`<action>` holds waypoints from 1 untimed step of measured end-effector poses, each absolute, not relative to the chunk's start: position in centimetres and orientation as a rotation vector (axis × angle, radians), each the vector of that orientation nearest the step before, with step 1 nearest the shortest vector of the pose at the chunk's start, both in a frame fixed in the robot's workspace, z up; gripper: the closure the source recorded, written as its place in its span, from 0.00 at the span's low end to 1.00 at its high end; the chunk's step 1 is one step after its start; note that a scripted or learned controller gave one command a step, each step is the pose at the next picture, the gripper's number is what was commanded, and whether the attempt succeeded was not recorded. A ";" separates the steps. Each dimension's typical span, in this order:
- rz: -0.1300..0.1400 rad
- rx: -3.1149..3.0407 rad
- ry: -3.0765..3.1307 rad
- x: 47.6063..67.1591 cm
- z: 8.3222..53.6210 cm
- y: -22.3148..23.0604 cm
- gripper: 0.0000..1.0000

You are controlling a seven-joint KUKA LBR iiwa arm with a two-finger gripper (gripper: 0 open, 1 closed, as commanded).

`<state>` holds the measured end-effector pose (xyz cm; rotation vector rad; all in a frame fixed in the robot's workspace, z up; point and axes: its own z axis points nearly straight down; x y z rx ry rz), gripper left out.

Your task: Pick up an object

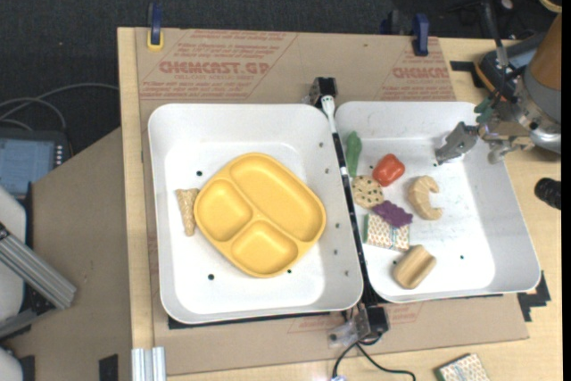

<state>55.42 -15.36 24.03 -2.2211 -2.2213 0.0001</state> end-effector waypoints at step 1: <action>0.004 -2.216 -2.221 57.0 7.7 -13.4 0.00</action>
